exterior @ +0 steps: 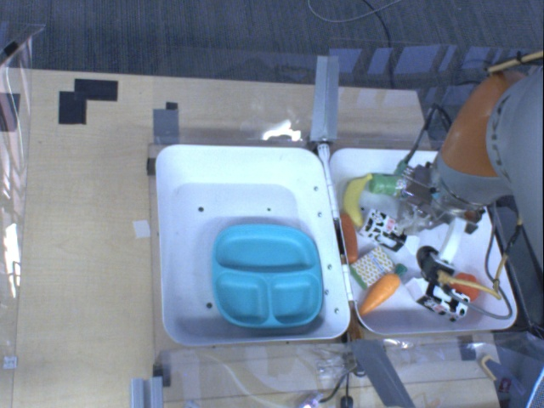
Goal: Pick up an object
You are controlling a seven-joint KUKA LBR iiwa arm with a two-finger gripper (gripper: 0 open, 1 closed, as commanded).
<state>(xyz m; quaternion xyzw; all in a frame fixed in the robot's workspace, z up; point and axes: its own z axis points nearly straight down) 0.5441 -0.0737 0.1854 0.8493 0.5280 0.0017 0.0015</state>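
**benchwatcher:** Camera view, looking down at a slant. The arm [497, 138] comes in from the right and hangs over the right bin [501, 317]. The gripper [415, 195] sits low over the bin's upper middle, right in the clutter. Can't tell how it's set — the wrist and cables hide that end, so I won't guess whether it has anything.

**pickfan:** So what's nearest for a grab?

**benchwatcher:** I'd say the banana [355, 192], just beside the gripper on the picture's left, hard against the bin's inner wall. Its long axis runs roughly up-down in the picture, curving along the divider. A green-capped bottle [382, 184] lies touching it, and a black-and-white patterned piece [381, 228] sits just below. The carrot [380, 291] is further down toward the near edge, lying on a diagonal, tip pointing lower left. Next to it is a checkered pad [371, 267], and a black-and-white tool with an orange strip [450, 294] lies off to the lower right.

**pickfan:** Room to move?

**benchwatcher:** Tight — everything's crowded toward the inner wall, so coming down on the banana risks clipping the divider or the bottle. My guess is the carrot has more open floor around it. The left bin [174, 228] holds a blue divided plate [267, 274], well apart from the action.
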